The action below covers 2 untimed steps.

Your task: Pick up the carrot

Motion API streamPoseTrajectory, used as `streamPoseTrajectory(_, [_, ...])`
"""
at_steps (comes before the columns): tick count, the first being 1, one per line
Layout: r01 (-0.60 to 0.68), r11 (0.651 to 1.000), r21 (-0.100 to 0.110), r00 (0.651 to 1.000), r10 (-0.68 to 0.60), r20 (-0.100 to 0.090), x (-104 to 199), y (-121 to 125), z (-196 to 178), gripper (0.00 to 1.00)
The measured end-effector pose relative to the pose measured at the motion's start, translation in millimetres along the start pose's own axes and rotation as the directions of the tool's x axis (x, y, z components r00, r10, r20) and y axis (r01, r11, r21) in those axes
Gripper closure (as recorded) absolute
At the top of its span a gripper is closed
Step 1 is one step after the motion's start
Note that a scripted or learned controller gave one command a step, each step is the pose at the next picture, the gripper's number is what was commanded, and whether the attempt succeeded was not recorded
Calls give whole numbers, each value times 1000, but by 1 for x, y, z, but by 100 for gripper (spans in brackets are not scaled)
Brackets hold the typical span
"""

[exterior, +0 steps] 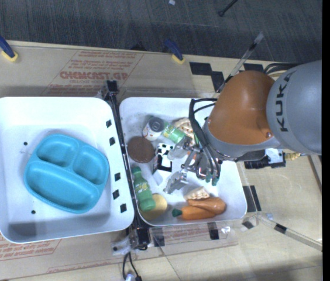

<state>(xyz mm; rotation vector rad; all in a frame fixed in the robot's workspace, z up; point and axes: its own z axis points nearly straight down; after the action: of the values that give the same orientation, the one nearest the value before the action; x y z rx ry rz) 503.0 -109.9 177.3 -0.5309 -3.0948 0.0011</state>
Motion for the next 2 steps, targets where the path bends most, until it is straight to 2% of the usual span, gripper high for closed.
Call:
streamPoseTrajectory(1, [-20,1000,1,1000,20,-1,-61,-31,31,0])
streamPoseTrajectory(2, [-64,998,4,998,64,3,-71,-83,1,0])
